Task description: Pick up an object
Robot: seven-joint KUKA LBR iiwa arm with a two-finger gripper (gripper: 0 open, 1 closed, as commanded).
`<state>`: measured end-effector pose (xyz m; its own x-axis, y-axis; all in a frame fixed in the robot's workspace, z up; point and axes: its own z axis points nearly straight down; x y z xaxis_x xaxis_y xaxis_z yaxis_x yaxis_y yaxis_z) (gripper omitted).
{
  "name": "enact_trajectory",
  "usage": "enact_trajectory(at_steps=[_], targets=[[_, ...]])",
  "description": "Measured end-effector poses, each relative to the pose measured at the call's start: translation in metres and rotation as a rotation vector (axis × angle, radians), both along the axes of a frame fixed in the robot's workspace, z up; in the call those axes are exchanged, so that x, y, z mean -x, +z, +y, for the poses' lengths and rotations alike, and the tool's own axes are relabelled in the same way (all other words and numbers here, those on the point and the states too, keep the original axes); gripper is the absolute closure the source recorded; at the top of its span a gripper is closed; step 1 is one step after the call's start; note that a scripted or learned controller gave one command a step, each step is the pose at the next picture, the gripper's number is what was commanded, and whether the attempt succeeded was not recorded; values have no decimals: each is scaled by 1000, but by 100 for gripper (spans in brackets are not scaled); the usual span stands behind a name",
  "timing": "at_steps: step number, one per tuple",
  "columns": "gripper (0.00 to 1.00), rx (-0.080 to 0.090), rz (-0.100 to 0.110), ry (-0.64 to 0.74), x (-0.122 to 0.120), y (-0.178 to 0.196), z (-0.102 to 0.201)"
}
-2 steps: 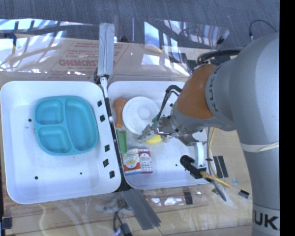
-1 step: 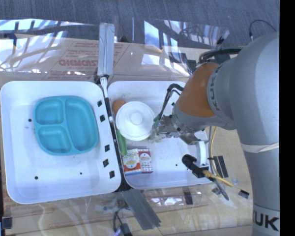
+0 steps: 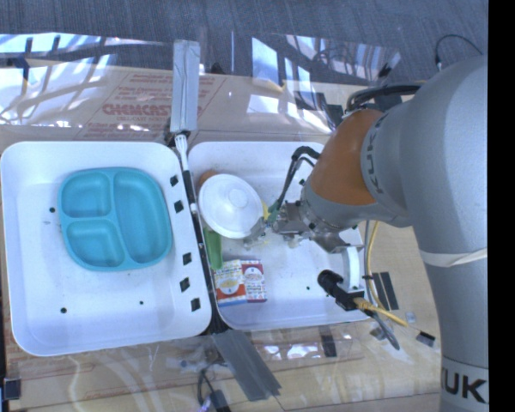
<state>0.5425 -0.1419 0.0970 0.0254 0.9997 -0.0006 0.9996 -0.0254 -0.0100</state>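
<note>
Where the arm [image 3: 412, 153] reaches in from 3 o'clock, its grey body bears the letters "UK" at the lower right corner, cut off by the frame edge. Red print on the brown cardboard sheet [image 3: 137, 101] under glare at 12 o'clock reads roughly "CHEMCAST"; smaller lines around it are not legible.

Count: two white bins side by side on the table. Left bin [image 3: 34, 316] holds one item, a teal divided plate [image 3: 116, 217] with three compartments, lying flat near the bin's middle. Right bin [image 3: 275, 312] holds four visible items:
- one round white lid or bowl [image 3: 230, 205], upside toward camera, at the bin's 10 o'clock area;
- one orange-brown object [image 3: 206, 179], mostly hidden behind the white piece at its 11 o'clock edge;
- one green strip-like object [image 3: 213, 245] along the bin's left wall, just below the white piece;
- one small printed box [image 3: 240, 282], red and white with pictures, at 7 o'clock in the bin; its text is too small to read.

The gripper [image 3: 270, 223] sits low in the right bin, just beside the white piece's 4 o'clock edge. Whether it is spread or pressed together cannot be told. Nothing is seen pinched in it. Orange band [image 3: 343, 166] shows above the wrist.
</note>
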Motion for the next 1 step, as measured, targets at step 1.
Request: enact_trajectory(at_steps=[1], targets=[[0, 3, -3, -69, -52, -7, -19]])
